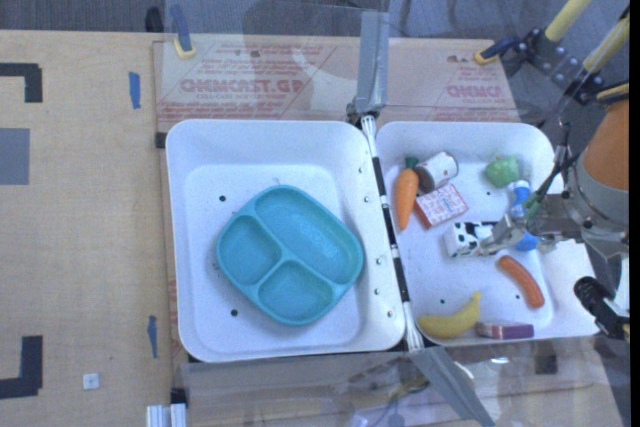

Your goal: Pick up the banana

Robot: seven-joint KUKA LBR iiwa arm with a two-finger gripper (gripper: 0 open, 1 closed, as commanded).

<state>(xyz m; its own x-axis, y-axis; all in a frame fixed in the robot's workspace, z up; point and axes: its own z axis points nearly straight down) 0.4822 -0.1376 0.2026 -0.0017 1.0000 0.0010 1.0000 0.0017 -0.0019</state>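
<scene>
One banana (451, 319) lies in the right bin (570, 320); the claw (497, 239) hangs near one toy cow (462, 237), grip unclear.

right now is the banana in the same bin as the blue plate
No, the banana lies in the right bin, while the blue plate sits in the left bin.

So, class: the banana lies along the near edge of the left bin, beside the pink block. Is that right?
Not quite. The camera view shows the banana along the near edge of the right bin, beside the pink block. The left bin holds the blue divided plate.
</scene>
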